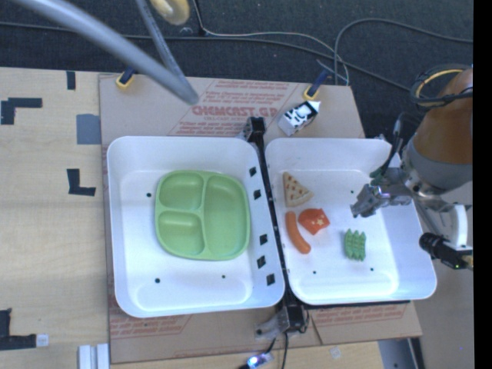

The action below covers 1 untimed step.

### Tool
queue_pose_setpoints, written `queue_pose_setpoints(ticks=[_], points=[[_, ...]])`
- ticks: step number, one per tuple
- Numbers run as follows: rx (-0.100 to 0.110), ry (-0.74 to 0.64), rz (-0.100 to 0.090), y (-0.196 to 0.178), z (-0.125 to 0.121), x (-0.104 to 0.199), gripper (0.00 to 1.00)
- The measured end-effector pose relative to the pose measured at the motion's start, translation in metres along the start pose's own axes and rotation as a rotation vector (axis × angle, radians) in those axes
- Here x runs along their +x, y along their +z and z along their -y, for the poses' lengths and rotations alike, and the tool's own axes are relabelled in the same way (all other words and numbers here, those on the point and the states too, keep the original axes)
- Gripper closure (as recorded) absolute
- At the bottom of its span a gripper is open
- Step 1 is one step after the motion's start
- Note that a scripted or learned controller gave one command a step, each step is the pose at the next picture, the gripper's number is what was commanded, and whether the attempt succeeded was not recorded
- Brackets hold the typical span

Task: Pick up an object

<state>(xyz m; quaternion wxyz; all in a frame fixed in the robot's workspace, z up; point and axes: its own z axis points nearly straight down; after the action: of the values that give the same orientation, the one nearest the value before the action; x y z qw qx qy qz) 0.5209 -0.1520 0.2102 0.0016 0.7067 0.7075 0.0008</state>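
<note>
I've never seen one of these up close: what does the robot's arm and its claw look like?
The arm is a rounded grey body with an orange band near the wrist. Thin black cables loop beside it. Its gripper is small, dark and metallic.

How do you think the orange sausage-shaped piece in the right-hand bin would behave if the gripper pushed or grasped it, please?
The sausage looks long and rounded, so a sideways push would probably roll it. Its smooth, toy-like surface suggests it is stiff, light and perhaps slippery. It lies close to the red piece, so a grasp may nudge that too.
</note>
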Motion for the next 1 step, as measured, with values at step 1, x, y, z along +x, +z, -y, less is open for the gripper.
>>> queue_pose_setpoints(ticks=[1], points=[[-0.001, 0.0, 0.001, -0.0632, -0.0028, 0.0, 1.0]])
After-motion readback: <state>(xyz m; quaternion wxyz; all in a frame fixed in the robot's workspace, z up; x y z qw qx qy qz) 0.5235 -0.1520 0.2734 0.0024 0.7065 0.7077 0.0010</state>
